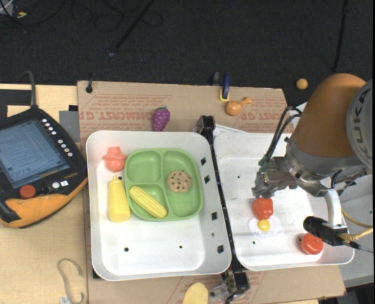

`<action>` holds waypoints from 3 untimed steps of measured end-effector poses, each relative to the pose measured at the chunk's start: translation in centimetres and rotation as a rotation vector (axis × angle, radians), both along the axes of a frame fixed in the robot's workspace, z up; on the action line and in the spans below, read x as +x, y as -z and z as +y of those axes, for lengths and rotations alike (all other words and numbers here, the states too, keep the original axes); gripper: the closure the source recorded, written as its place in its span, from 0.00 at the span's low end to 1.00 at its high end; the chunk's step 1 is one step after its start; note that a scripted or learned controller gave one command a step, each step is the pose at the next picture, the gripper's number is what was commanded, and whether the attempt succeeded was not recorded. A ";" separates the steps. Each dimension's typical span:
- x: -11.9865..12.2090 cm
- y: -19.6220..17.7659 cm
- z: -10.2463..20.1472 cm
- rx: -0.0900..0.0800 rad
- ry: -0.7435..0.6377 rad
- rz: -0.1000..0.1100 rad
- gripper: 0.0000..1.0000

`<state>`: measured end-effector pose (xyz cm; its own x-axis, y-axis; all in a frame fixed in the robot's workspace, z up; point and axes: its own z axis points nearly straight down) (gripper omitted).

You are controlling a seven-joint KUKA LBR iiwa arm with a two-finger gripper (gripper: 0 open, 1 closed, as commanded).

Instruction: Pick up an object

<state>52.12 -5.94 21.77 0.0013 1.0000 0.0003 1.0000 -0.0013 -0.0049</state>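
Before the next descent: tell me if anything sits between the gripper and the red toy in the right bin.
Nothing visible does. The gripper sits directly above the red toy, at its top edge, with no object between them. The fried egg lies just below the toy, and another red toy rests apart near the bin corner.

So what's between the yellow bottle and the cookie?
In the camera view, the corn cob lies between the yellow bottle and the cookie, resting in the green plate.
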 end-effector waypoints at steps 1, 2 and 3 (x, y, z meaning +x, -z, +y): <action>0.4 -0.8 1.4 0.001 -0.002 -0.002 1.00; -0.1 -0.2 -0.2 0.000 0.001 -0.002 1.00; 0.0 0.1 0.5 0.001 -0.001 -0.001 1.00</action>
